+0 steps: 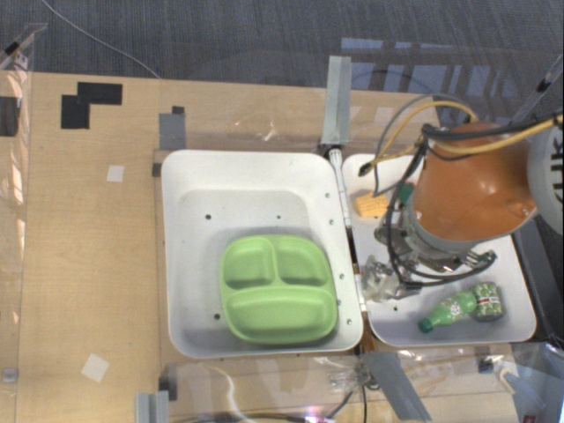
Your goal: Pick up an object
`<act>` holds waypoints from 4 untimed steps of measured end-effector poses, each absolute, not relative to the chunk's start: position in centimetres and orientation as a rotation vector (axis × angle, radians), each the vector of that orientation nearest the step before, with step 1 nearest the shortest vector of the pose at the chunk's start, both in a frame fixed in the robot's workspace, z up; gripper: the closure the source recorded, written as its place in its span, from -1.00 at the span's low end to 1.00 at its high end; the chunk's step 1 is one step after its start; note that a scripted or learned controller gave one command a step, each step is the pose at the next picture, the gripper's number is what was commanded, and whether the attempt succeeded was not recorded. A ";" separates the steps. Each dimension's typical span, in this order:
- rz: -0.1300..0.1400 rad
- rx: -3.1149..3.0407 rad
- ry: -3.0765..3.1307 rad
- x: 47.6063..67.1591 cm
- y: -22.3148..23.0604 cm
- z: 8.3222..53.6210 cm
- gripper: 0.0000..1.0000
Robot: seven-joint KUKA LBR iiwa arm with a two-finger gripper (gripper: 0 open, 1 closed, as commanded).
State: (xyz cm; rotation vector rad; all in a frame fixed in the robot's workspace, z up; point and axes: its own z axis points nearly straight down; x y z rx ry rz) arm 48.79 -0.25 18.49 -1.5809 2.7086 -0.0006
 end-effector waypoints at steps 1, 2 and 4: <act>-0.004 -2.213 2.220 48.8 2.9 18.5 1.00; -0.006 -2.524 1.862 48.8 0.0 18.5 1.00; -0.002 -2.656 1.664 52.2 9.0 20.9 1.00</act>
